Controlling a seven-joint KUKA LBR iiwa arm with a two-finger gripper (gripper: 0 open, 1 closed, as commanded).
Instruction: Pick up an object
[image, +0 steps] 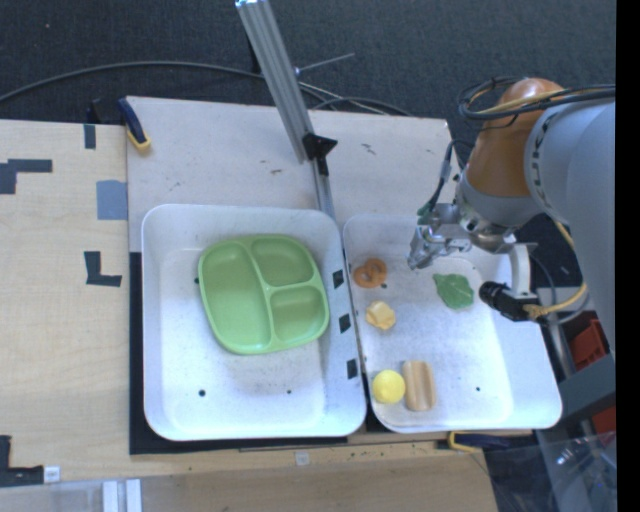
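Over right bin (530, 395): gripper (428, 248) hovering, fingers gripping nothing, spread unclear.
Targets: green piece (454, 290) lying just beside; orange piece (371, 272) near.
Risk: descending between both, likely closing on bare floor.

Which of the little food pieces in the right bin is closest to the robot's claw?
The green leafy piece, just below and right of the gripper. The orange piece comes next; the yellow chunk, yellow ball and tan bun lie farther down.
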